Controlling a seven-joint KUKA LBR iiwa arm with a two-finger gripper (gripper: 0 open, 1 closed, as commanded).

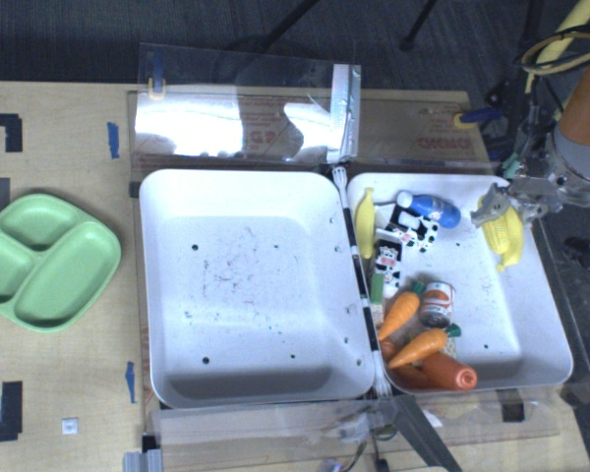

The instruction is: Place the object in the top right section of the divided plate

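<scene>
Over the right bin's far right corner, the claw (pixel 500 205) hangs at the end of the arm, with a yellow banana-like toy (pixel 505 237) right beneath it; whether the claw is spread, pressed together or pinching that toy cannot be told from this slanted look. Judging by that closeness, the toy is probably the object to move, though the task names none. It lies along the right wall of the right bin (pixel 531 362), long axis running from the bin's far edge toward its near edge, lower tip pointing to the near edge and a little inward. A heap of other toys sits against the bin's left wall: a second yellow piece (pixel 364 222), a blue one (pixel 435 209), carrots (pixel 411 332) and a small can (pixel 436 305). The left bin (pixel 177 362) lies between this bin and the goal. At the table's left edge, well apart from the arm, rests the green divided plate (pixel 108 254), its sections bare. So nothing is delivered yet: a sure grasp, the lift, the carry across both bins and the release into the top right section all seem left to do.
</scene>
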